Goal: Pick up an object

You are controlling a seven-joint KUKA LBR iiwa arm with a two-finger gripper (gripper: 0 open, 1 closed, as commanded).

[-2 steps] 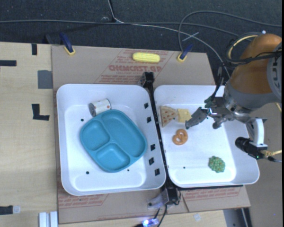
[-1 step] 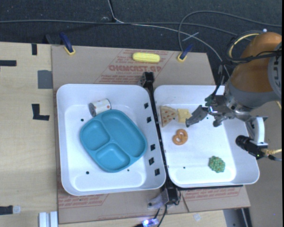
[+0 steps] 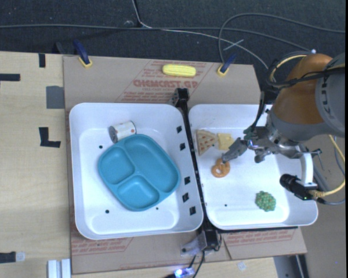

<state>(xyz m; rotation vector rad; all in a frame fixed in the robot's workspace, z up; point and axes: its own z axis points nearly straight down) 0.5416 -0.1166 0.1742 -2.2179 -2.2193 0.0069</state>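
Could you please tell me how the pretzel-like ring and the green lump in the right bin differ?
The ring is orange-brown with a hole; the green lump is solid and bumpy. The ring lies near the bin's middle, right beside the gripper; the lump lies apart, towards the near right corner. Both are small and rest on the right bin floor.

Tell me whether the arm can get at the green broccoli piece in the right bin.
Probably yes. The broccoli piece lies alone on the right bin's floor, apart from the other food, and the end effector hangs over the same bin nearby.
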